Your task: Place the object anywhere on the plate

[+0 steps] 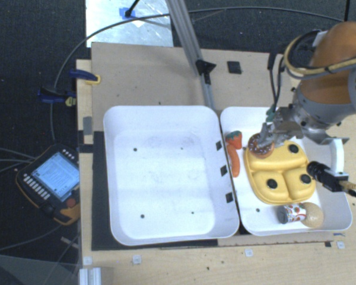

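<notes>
Down low at the upper left corner of the yellow plate [282, 166]: claw [268, 130], right above a small brown-and-pink ring with sprinkles, probably a toy doughnut [261, 146]. Cannot tell from this slant whether the claw is wide, narrow or gripping. Doughnut apparently lying on the plate's corner rim, touching it, though hard to say if fully on. Behind the claw, the grey arm [320, 108] with its orange band, reaching in from the right. Under the doughnut, the plate with three dark dimples, sitting in the right bin [343, 219]. Just left of the plate, in the same bin, an orange carrot [234, 159] lying lengthwise along the bin's left wall. Near the plate's lower edge, a small printed can [291, 213] on its side, touching a pale egg-shaped thing [312, 215]. Beside that bin, touching it, the left bin [166, 177]. Both on the tan surface [142, 76]. Well off to the left, on the dark floor, a handheld control pendant [50, 180] with a lit screen.
</notes>
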Available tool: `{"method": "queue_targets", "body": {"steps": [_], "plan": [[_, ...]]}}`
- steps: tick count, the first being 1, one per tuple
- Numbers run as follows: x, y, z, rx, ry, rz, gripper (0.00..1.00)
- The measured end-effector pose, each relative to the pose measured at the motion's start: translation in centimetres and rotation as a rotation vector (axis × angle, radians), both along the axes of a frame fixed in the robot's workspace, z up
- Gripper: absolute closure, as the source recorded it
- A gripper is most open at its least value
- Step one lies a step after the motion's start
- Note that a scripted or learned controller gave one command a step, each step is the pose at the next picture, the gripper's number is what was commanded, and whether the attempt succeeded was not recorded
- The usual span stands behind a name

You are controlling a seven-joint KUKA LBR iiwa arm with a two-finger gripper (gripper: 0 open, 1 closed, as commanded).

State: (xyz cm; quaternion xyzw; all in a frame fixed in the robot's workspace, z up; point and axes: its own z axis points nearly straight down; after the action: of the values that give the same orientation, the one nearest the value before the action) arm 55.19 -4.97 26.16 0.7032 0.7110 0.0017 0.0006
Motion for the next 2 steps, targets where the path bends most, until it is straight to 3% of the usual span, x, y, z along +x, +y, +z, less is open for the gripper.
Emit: {"method": "queue_targets", "body": {"steps": [2], "plan": [[2.4,9.2,-1.8,-0.001,0.001,-0.002,1.00]]}}
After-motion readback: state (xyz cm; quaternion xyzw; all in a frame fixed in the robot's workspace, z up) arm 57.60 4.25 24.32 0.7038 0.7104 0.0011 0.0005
